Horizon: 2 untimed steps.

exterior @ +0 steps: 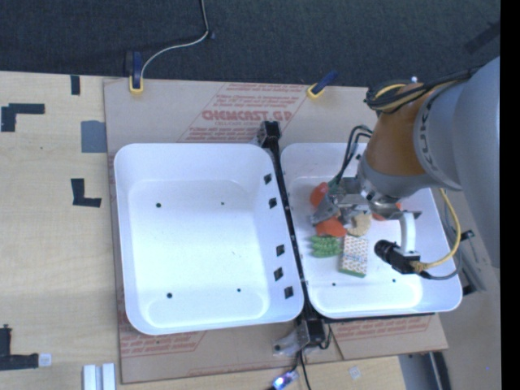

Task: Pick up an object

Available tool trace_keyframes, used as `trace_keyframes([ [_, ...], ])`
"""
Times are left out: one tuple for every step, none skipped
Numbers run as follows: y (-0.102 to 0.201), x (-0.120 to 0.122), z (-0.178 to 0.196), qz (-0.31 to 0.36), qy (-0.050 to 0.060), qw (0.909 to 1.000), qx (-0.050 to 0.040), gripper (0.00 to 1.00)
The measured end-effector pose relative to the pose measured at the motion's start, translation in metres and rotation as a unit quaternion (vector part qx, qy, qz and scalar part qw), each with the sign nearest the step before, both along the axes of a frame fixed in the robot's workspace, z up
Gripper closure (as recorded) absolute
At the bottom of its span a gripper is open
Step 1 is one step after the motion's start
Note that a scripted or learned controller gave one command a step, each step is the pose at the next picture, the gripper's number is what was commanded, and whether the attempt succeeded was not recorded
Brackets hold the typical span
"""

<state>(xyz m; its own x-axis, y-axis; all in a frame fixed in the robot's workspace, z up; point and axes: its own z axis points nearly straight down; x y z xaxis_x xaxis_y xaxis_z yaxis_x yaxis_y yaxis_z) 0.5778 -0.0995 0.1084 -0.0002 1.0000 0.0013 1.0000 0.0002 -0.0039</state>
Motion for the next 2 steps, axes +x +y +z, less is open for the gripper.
trace_keyframes([
  [0.06, -0.057, 0.08, 0.003, -0.002, 1.0, 0.001, 1.0],
  [0.112, -0.023, 0.151, 0.004, -0.005, 1.0, -0.0001, 1.0],
])
